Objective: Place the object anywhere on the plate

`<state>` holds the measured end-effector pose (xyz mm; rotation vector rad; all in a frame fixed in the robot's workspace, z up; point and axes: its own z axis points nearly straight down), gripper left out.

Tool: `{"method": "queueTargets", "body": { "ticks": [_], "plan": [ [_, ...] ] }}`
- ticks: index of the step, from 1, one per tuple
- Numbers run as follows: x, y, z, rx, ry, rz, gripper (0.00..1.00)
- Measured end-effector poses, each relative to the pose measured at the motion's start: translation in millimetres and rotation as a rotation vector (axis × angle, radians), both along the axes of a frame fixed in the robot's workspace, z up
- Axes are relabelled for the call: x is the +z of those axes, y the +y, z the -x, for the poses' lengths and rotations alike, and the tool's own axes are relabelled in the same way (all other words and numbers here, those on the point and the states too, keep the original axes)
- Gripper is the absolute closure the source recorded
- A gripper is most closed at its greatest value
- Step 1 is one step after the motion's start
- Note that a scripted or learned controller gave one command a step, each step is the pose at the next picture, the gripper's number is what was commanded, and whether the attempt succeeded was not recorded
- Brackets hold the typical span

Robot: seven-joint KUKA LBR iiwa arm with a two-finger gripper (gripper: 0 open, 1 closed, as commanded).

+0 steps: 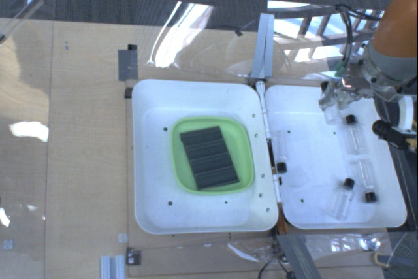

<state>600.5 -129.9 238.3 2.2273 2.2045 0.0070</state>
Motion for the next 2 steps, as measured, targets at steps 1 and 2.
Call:
{"method": "queueTargets", "body": {
  "ticks": [1, 2],
  "plan": [
    [-53, 60, 50, 0.19, 0.005, -0.002, 1.0],
    [-52, 131, 54, 0.12, 0.001, -0.003, 1.0]
  ]
}}
